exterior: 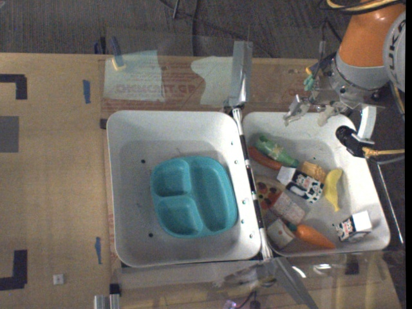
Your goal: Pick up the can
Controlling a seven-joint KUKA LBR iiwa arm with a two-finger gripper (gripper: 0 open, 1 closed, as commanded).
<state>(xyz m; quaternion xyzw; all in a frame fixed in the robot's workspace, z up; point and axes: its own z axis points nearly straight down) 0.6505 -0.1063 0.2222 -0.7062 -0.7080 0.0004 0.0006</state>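
Observation:
The can (279, 233) is a short greyish cylinder lying in the near left corner of the right bin (380, 234), next to a carrot (315, 237). My gripper (309, 112) hovers above the far rim of that bin, well away from the can. It is open, its fingers spread with nothing between them.
The right bin also holds a green bottle-shaped toy (276, 150), a red pepper (264, 159), a cow-patterned carton (304, 186), a banana (333, 189), a pink packet (288, 208) and a small carton (354, 226). A teal divided plate (191, 196) lies in the left bin (125, 140).

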